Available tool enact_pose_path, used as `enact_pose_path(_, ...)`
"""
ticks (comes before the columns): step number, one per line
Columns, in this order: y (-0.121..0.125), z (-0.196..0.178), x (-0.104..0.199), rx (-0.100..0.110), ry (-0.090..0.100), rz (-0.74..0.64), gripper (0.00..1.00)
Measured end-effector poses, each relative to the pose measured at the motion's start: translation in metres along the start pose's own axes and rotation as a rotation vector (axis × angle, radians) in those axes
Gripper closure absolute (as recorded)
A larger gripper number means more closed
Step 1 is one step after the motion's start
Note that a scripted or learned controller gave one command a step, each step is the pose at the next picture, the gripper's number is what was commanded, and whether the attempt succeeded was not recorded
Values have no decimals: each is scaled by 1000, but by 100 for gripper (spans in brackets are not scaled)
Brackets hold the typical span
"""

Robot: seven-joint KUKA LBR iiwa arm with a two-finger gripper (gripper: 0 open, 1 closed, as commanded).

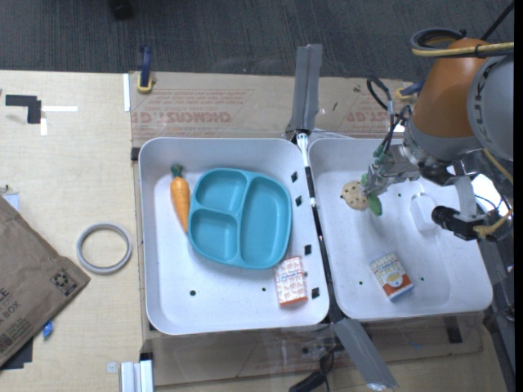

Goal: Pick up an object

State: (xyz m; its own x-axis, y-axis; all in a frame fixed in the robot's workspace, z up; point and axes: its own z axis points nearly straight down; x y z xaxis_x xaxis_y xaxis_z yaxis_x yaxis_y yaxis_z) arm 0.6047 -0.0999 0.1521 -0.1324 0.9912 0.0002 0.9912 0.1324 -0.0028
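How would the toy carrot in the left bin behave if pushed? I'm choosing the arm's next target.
The carrot looks rounded and tapered, so it would probably roll or swing around its thin end rather than slide straight. It lies close beside the blue plate, which could stop it or crowd the fingers. Its smooth look suggests a somewhat slippery, light, stiff toy.

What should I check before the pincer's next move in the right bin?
1. Pincer over right bin: ok.
2. Target close: cookie sits just left of the green fingertips: ok.
3. Cookie between fingers: not ok, it lies beside them.
4. Finger opening: cannot tell.
5. Juice carton well apart from cookie: ok.
6. Left bin items (carrot, blue tray, small box) away from arm: ok.
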Motion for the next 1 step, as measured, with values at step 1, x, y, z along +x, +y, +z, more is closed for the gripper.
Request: enact_pose_path(1,10,-69,-17,-2,-2,77,100)
